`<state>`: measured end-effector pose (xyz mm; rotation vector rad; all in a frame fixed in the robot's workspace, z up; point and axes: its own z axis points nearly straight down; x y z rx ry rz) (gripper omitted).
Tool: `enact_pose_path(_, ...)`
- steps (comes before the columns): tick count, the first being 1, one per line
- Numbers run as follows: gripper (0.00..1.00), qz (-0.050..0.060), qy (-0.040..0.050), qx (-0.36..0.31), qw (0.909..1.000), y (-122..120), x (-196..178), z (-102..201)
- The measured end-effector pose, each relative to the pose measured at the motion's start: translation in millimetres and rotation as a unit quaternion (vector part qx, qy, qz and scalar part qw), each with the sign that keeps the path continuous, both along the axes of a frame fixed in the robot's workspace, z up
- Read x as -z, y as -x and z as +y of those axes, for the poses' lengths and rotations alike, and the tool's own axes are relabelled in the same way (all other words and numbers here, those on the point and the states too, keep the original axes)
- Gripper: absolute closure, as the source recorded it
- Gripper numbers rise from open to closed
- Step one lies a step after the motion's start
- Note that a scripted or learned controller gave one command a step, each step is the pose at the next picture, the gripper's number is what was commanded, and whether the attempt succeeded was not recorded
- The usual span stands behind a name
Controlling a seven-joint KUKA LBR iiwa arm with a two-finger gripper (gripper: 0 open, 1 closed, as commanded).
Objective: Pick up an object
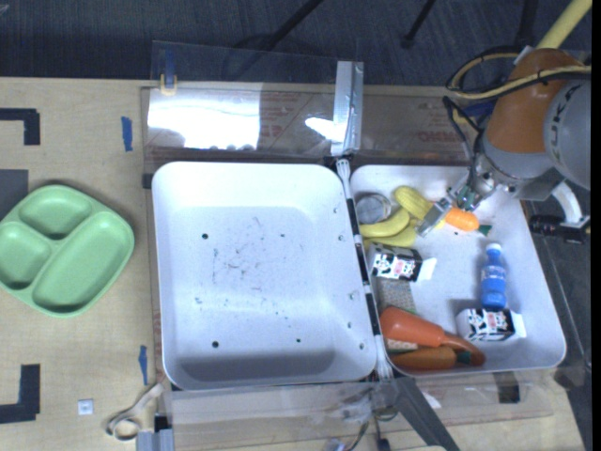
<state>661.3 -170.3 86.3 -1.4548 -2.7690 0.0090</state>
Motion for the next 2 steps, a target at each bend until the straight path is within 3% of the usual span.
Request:
enact_pose_path(1, 1.00, -0.005, 0.0013, -0.002, 1.0000, -3, -14, 0)
enact_pose_path(2, 1.00, -0.010, 0.0021, 0.113, 0.9936, -7, -89, 4)
